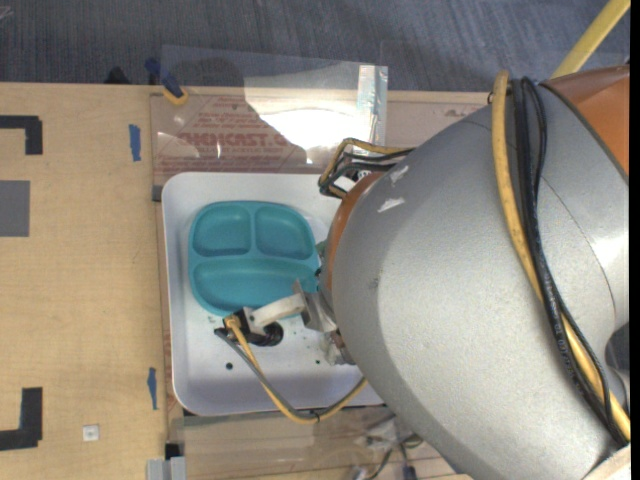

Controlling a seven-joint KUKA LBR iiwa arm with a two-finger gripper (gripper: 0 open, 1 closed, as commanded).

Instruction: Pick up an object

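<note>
1. One white bin (182, 373) is in view, on the wooden bench (80, 288), approx. mid-frame and left of the arm.
2. One teal plate (250, 253) lies flat in the bin's far half, closer to the left wall than to the near wall. It has 3 compts: two smaller ones on the far side, one wider one on the near side.
3. We see the plate's right edge meet the outline of the grey arm (480, 298), which covers most of the frame's right side. The orange band (600, 93) shows at top right.
4. The gripper (312, 313) sits low over the bin, just beside the plate's near-right corner. The arm's bulk hides most of it, so we can't tell if it's apart or together, nor if it touches the plate.
5. Nothing we can see is clamped in the gripper; the plate rests on the bin floor.
6. A few small dark specks (228, 368) dot the bare bin floor near the plate's near edge.
7. A clear plastic sheet (270, 118) w/ reddish print lies behind the bin, catching glare.
8. Blue tape bits (134, 143) and black corner marks (25, 133) sit on the bench to the left, well apart from the plate.
</note>
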